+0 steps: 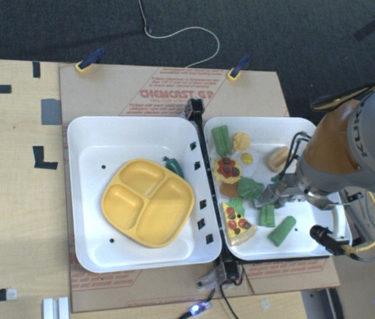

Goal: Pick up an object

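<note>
Watching from my desk, I saw the gripper (267,197) low in the right bin (305,248), down among crowded toy food: a dark green piece (249,189) just beside its tips, a green block (266,215) below, a pizza slice (237,222) and a green cylinder (282,231) nearby. Whether the fingers were spread or clenched I could not tell; the arm's bulk blurred them. My worry was a glancing pinch that nudged neighbours aside and lifted nothing.
</note>
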Controlling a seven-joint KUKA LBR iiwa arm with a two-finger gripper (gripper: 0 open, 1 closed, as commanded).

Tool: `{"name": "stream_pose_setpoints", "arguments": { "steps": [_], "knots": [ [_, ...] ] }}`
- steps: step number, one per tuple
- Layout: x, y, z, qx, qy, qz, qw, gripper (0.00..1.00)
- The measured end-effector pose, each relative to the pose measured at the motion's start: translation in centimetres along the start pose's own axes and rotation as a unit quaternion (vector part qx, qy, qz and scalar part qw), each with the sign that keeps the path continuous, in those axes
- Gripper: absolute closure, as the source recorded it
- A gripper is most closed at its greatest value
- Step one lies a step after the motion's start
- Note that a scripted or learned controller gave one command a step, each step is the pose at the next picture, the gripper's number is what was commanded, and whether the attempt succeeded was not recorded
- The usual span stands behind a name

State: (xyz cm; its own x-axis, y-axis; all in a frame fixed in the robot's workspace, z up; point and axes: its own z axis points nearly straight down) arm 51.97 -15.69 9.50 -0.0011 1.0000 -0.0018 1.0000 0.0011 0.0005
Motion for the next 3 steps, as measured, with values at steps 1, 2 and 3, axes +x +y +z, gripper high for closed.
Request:
{"name": "stream_pose_setpoints", "arguments": {
  "steps": [1,2,3],
  "knots": [
    [0.3,-0.8,-4.8,-0.001,0.001,0.000,1.0000,1.00],
    [-0.5,-0.3,-10.3,-0.001,0.000,0.000,1.0000,1.00],
    [-0.5,-0.2,-13.1,-0.001,0.001,0.000,1.0000,1.00]
  ]
}}
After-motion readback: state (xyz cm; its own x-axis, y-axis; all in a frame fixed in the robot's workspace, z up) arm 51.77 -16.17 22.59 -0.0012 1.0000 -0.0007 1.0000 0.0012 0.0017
